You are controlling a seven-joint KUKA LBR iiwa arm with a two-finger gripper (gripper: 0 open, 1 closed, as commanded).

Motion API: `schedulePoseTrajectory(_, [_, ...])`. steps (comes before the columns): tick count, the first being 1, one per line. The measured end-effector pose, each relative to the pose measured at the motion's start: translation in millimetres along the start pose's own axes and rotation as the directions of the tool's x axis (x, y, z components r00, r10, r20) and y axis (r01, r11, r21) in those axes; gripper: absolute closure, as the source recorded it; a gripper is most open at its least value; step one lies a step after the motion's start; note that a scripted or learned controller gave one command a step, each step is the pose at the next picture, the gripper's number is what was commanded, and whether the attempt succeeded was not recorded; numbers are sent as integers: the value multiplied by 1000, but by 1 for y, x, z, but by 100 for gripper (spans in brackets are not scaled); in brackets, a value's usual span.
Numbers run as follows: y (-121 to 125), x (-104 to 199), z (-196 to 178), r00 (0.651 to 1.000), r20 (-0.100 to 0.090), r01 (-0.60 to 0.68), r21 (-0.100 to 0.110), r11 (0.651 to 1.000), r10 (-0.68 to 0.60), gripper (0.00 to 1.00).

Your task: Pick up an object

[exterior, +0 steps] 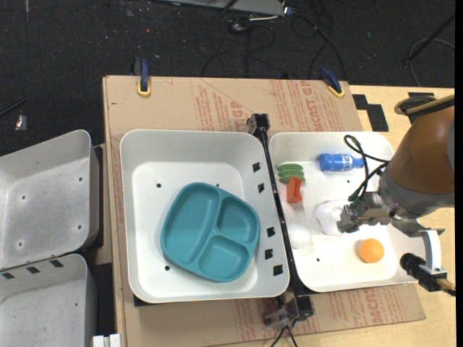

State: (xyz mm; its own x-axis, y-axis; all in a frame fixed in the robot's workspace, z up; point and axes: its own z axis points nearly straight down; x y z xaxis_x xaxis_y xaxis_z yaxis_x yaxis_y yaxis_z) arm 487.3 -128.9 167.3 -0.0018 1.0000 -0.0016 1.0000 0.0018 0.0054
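Note:
The right bin (376,277) holds a blue bottle (338,163), a green piece (291,170), a red piece (294,190), a pale whitish object (327,217) and an orange ball (371,251). My gripper (350,219) hangs low over the middle of this bin, right beside the whitish object's right side and up-left of the orange ball. The arm's orange band and grey wrist (427,172) cover the bin's right part. Nothing is visibly lifted.
The left bin (137,194) holds a teal divided plate (210,231). A black rail (273,194) separates the two bins. White trays (43,194) lie off the bench to the left. Cables (362,157) loop over the right bin near the bottle.

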Motion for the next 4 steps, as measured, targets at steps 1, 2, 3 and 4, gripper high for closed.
schedulePoseTrajectory(1, [1,2,-42,1000,0,1,1,1000,-1,100])
schedulePoseTrajectory(2, [3,1,-88,1000,0,1,0,1000,-1,100])
schedulePoseTrajectory(3, [8,48,-77,1000,-3,5,5,1000,-5,100])
schedulePoseTrajectory(4, [17,104,-64,1000,-3,6,7,1000,-6,100])
